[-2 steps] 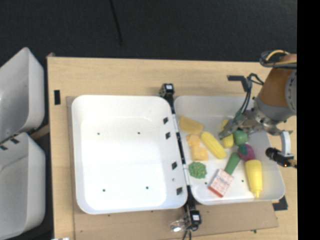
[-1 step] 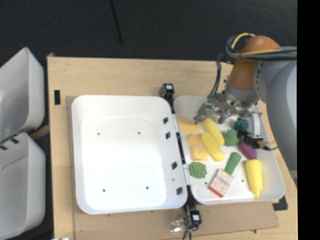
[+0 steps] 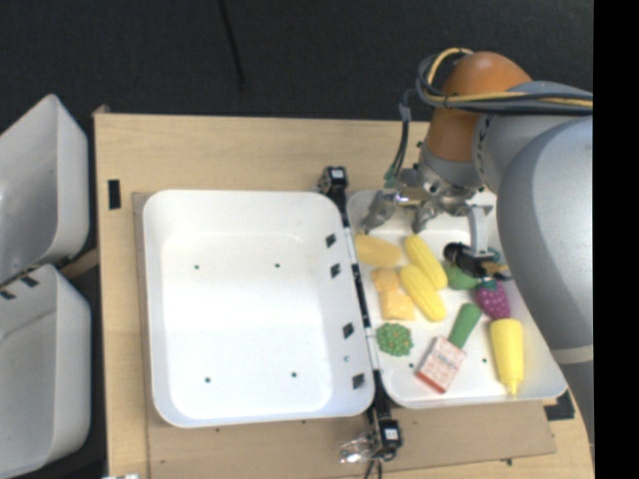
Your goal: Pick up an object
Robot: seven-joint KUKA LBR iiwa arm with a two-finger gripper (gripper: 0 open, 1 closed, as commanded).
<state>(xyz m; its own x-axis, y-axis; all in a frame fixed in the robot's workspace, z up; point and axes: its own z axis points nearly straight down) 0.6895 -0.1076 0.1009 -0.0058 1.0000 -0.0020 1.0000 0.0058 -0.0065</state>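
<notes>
**Choosing a clean grasp from a crowded bin**

The arm [image 3: 539, 198] hangs over the right bin [image 3: 479, 395], gripper [image 3: 407, 211] at its far end with jaws spread wide, holding nothing. The toys lie packed below — corn cobs [image 3: 424, 275], a yellow block [image 3: 377, 250], broccoli [image 3: 394, 339]. The block sits nearest the fingers; I'd descend straight and close across its narrow side — neighbours crowd the rest.

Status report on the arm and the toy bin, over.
Gripper hovering over right bin's far end, nothing visibly held. Yellow block nearest below. Toy corn crowding beside.
</notes>
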